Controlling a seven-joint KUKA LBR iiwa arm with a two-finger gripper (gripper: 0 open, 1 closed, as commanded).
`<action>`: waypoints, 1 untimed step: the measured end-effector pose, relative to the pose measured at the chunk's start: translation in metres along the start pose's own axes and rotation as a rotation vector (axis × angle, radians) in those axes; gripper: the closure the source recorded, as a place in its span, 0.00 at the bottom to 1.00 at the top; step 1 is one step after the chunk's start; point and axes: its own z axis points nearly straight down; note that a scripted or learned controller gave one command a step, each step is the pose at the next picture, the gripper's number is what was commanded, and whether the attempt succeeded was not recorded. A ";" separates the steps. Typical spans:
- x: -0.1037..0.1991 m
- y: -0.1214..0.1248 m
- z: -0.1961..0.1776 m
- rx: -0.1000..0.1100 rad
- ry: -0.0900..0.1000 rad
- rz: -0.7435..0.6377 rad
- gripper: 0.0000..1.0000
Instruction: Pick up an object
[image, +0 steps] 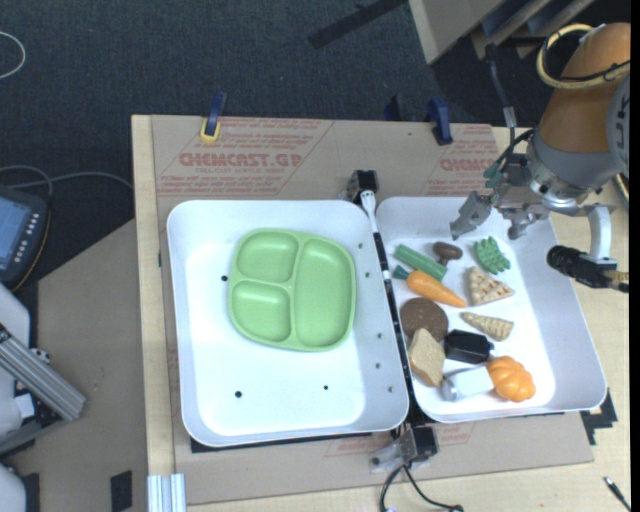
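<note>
**Hovering over the food pile, nothing picked yet**

Hanging above the far end of the right bin (578, 330), the gripper (497, 215) had its two fingers spread apart with nothing between them. It sat up over the top of the toy-food cluster, so my guess was it was lining up for a drop rather than lifting away with anything.

All the candidates were crammed into that right bin: a carrot (435, 288), a green stalk thing (419, 261), a small brown piece (447, 250), a ridged green piece (490, 254), two wedge-shaped slices (488, 288) and (487, 324), a brown disc (424, 316), a bread slice (427, 355), a black block (467, 346), and an orange pumpkin-ish lump (511, 378). Several of them touched or overlapped, which I reckoned made a clean pinch tricky. The ridged green piece and the brown piece were nearest the fingers, so probably the easiest grabs.

The left bin (200, 400) held just a green divided plate (294, 289), sitting flat in the middle, likely there as somewhere to put stuff down.

Both bins rested on a brown board (160, 160) held by clamps (212, 120) along the far edge, presumably so nothing slid about. Red print on it read roughly "CHEMCAST GP", repeated; the smaller lines were too tiny to make out.
</note>
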 end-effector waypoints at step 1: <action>0.000 0.003 -0.009 -0.015 -0.002 -0.003 0.00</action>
